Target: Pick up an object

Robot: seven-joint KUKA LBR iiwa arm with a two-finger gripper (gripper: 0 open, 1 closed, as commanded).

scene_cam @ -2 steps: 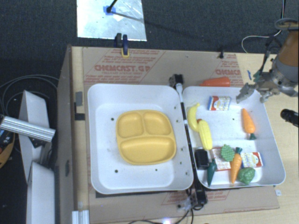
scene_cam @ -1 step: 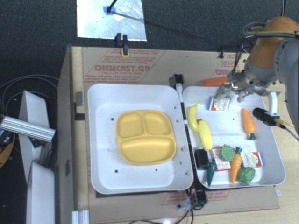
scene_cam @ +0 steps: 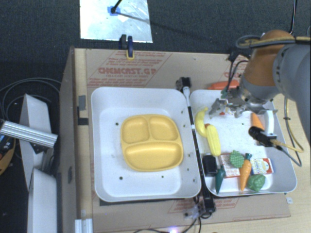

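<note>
White right bin [scene_cam: 284, 176], bare floor mid-bin, toys crowding near edge; fingers [scene_cam: 228, 107] at far rim, gap unreadable.

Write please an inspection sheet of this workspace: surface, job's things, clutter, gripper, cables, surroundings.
Surface: cardboard-covered bench bearing left bin and right bin.
Job's things: in the right bin, banana, corn, carrot, two green toys, small carton, dark pieces.
Clutter: yellow tray with three compartments in the left bin; clamp at the bench's far edge.
Gripper: gripper over the right bin's far part; finger state unclear; nothing seen held.
Cables: black cables on the floor at left; cables on the arm.
Surroundings: dark carpet, silver sheet, metal bar.
</note>
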